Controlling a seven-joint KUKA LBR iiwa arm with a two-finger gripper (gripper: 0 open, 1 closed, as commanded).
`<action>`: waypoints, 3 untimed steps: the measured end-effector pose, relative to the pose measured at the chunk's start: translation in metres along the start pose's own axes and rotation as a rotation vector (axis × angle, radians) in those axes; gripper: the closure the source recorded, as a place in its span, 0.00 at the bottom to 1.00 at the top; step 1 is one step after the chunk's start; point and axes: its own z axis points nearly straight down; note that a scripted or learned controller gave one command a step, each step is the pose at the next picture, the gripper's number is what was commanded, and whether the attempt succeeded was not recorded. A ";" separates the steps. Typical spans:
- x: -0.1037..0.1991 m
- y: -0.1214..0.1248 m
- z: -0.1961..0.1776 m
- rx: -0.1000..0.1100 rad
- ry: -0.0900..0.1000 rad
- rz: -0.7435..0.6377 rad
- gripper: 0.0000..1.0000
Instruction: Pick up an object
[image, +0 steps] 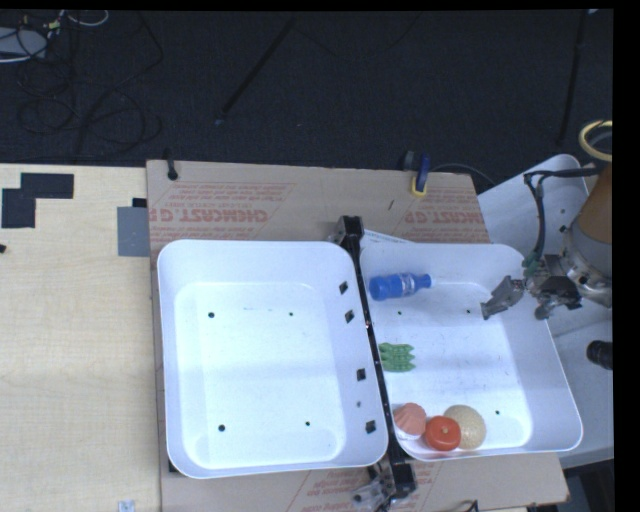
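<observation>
Objects to pick all sit in the right bin (545, 390), a shallow white plastic tray with rounded corners and a smooth, glossy floor. Blue bottle (399, 286): cylindrical, lying on its side near the bin's far left corner, paler cap end pointing right. Green item (396, 357): small, ribbed, looks like a bundle of pods, lying flat beside the left wall, mid-bin. Near-left corner holds a tight cluster: pink rounded piece (409, 417), red round piece (442, 433) with a dimpled top, and a pale beige dome (467, 424); the three touch or nearly touch each other.

Left bin (170, 300): same white tray shape, a few small dark dots on its floor. Black clips run down the seam between the two bins. Both trays rest on brown printed cardboard (230, 205), which lies on the light wood-grain worktop (70, 350).

End effector (520, 298): metal, grey, at the right bin's far right edge, above the rim. Its two fingers stand apart, one pointing left over the bin, the other short and to the right. Nothing sits between them; no contact with any object. Bottle is the nearest item, well to its left.
</observation>
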 end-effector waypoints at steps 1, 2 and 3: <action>0.002 0.004 -0.014 -0.009 -0.001 -0.006 1.00; 0.004 0.072 0.004 -0.016 -0.002 -0.010 1.00; 0.014 0.079 -0.088 -0.020 -0.003 -0.010 1.00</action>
